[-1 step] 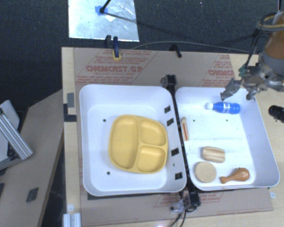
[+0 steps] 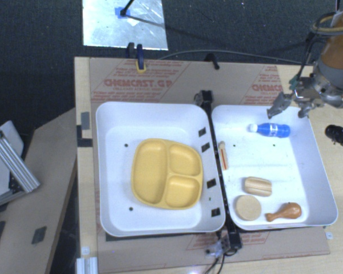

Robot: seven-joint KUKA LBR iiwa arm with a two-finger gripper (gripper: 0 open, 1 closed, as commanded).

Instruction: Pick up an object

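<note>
A dark carpeted floor surrounds the table [image 2: 177,76], whose cardboard-covered top carries two shallow white bins side by side. The left bin [image 2: 111,153] holds a yellow divided plate [image 2: 167,173]. The right bin [image 2: 314,170] holds a blue bottle [image 2: 271,130] lying on its side near the upper edge, a thin stick [image 2: 223,155] by the left wall, and, lower down, a bread roll [image 2: 257,186], a round cracker [image 2: 247,207] and a drumstick toy [image 2: 284,212].

The pincer [image 2: 291,106] hangs at the upper right of the frame, above the far rim of the right bin, its two fingers spread wide apart with nothing between them.

The bottle looks the likeliest target: it lies just below and slightly left of the pincer, close but not touching. To grasp it well, the pincer should shift a little down-left to centre over the bottle's body, straddle its narrow width, descend near the bin floor, and close squarely so the round body does not roll out.
</note>
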